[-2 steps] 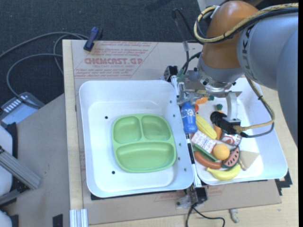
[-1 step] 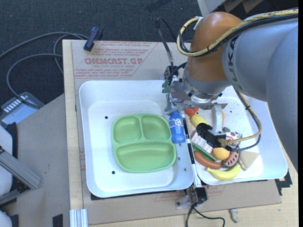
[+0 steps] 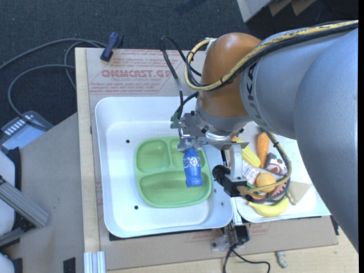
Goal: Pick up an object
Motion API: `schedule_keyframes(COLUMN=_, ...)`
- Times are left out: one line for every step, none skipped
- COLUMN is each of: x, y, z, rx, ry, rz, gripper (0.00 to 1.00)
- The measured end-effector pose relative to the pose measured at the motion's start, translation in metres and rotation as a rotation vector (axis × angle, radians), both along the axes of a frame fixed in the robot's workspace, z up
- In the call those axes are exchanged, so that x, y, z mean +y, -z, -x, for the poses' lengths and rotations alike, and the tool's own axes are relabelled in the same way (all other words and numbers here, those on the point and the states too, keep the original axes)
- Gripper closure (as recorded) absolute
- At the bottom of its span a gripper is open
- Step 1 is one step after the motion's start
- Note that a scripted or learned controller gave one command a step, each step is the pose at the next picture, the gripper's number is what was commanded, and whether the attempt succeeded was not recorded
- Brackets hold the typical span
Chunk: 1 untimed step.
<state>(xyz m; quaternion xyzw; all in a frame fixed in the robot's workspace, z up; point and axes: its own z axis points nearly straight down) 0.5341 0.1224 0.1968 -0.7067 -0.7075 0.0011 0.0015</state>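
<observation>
Where the arm's wrist ends over the left bin (image 3: pixel 114 152), a blue bottle (image 3: pixel 192 168) hangs tilted above the green divided tray (image 3: pixel 156 178), its top under the gripper (image 3: pixel 187 147). The fingers appear clenched on the bottle's neck, though the wrist hides most of them. The tray lies flat in the left bin. The right bin (image 3: pixel 307 201) holds toy food: a carrot (image 3: pixel 262 145), a banana (image 3: pixel 267 208), an orange piece (image 3: pixel 264 180). Both bins rest on a pale board (image 3: pixel 136 75) printed with red lettering, on the desk. Dark carpet (image 3: pixel 45 21) surrounds it; black cables (image 3: pixel 34 61) trail at left.
</observation>
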Motion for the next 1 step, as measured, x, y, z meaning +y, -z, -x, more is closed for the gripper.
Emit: schedule_keyframes(x=-0.0163, y=0.0951, z=0.0, rx=-0.008, ry=0.002, rz=-0.002, gripper=1.0)
